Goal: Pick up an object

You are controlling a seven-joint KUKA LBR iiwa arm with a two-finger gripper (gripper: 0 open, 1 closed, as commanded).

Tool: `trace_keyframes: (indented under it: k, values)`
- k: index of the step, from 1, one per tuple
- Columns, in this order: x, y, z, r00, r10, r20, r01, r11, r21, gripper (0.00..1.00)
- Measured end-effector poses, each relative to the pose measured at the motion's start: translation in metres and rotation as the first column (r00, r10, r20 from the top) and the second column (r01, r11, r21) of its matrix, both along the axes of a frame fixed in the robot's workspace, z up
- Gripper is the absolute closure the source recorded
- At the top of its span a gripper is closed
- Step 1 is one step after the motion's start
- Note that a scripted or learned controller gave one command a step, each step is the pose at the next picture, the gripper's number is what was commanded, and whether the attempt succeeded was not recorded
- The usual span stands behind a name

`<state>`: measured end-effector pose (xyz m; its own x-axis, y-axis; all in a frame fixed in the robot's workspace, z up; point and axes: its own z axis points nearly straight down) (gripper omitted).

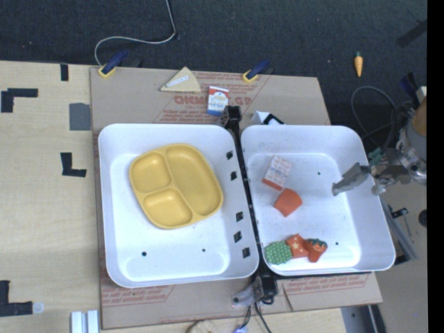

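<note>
The right bin (347, 144) holds an orange block (287, 202) near its middle and a small white and red packet (277, 172) just above it. At its front edge lie a green knobbly piece (278, 252) and a red and orange toy (306, 247). My gripper (345, 184) hangs over the right side of this bin, well to the right of the orange block and apart from every object. Nothing shows in its grasp.
A yellow divided plate (175, 184) lies in the left bin (118, 255). Behind the bins, on the cardboard, are a small red and white box (218, 100) and a tan wedge (182, 81). Cables run along the bench's right side.
</note>
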<state>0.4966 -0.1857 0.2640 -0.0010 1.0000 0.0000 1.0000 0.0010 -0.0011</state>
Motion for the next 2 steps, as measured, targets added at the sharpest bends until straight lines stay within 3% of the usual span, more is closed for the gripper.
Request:
trace_keyframes:
  k: [1,2]
  values:
    - [0.005,0.052,-0.107,1.000,0.001,-0.004,-0.001,1.000,0.002,0.00]
    - [0.047,0.091,-0.178,1.000,0.000,0.003,0.000,1.000,0.000,0.00]
